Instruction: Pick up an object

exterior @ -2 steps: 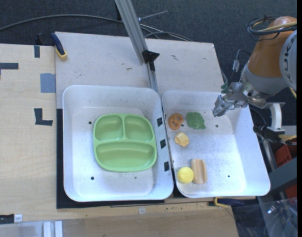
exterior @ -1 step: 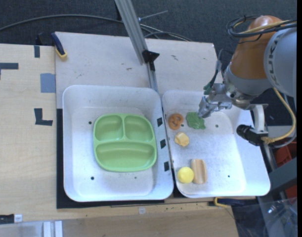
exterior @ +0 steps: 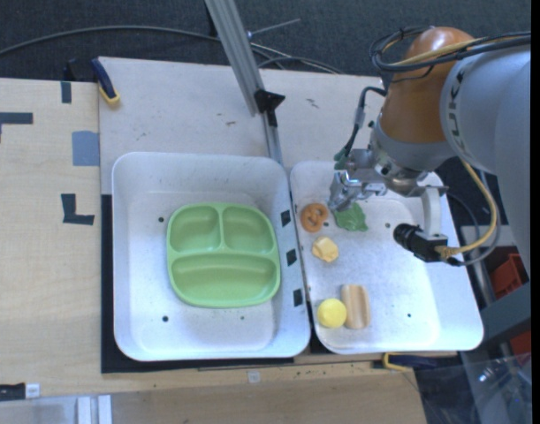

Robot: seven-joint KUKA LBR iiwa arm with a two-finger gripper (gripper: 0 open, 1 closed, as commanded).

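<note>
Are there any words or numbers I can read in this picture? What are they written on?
"KU": part of some dark letters on the grey arm, running sideways at the picture's right side; the rest cannot be read.
The green plate, the two white bins and the food pieces bear no words or numbers.

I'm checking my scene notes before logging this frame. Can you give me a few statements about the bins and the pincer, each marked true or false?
1. The green divided plate lies in the left bin. True.
2. The yellow ball lies on the plate. False: it lies in the right bin, beside the hot dog.
3. The pincer is over the right bin, by the green leafy piece. True.
4. The orange slice lies in the left bin. False: right bin.
</note>
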